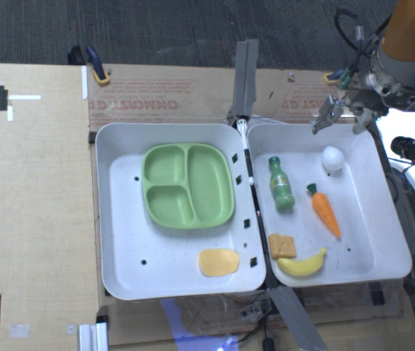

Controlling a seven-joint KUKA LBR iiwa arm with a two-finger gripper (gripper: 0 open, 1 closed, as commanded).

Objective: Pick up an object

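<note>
The gripper [345, 117] hung over the far edge of the right bin [390, 218], its two fingers spread apart and holding nothing. Closest to it, a little toward the camera, lay the white egg [332, 158]. Further toward the camera were the carrot [325, 210] and, more to the left, the green bottle [280, 185]. Beyond them, at the near wall, lay the cracker [282, 246] and the banana [302, 265]. Far to the left, in the left bin [116, 218], were the green divided plate [188, 186] and a yellow slice [218, 262].
</note>
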